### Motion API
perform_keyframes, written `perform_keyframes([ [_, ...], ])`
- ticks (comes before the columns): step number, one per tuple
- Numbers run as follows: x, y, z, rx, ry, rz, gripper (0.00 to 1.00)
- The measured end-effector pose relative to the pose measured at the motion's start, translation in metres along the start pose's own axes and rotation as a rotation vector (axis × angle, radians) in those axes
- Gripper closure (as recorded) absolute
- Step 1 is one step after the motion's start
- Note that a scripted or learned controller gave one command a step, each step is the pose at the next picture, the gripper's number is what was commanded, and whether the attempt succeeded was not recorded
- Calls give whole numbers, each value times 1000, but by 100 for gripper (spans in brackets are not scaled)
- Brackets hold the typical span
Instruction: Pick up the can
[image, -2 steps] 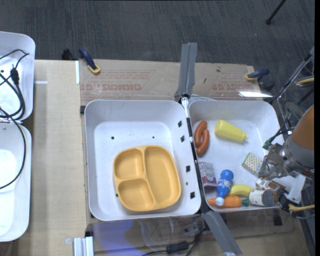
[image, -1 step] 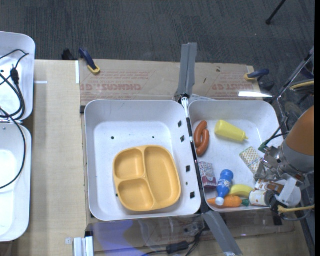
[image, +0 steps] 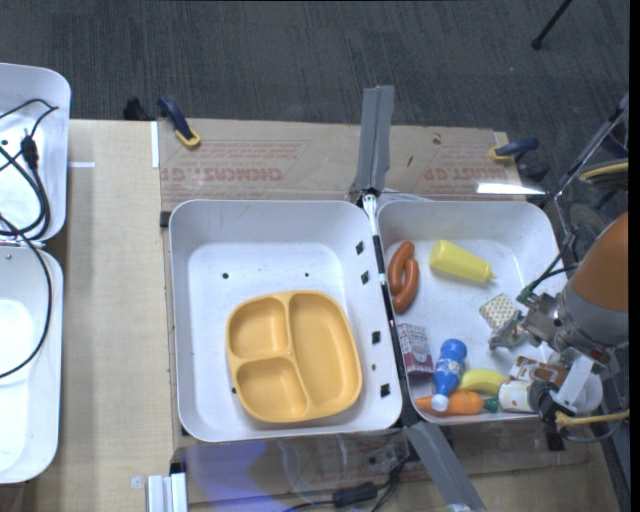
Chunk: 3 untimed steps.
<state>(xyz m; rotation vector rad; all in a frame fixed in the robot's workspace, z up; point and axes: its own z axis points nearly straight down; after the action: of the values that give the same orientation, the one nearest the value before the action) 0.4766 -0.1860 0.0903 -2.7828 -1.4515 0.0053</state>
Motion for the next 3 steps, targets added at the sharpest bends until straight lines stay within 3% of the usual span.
perform_keyframes([
  [1, 51, 40, -25, -1, -1, 124, 0],
  [2, 68, 51, -7, -10, 0, 111, 0],
  [3, 71, 53, -16, -14, 4, 105, 100],
])
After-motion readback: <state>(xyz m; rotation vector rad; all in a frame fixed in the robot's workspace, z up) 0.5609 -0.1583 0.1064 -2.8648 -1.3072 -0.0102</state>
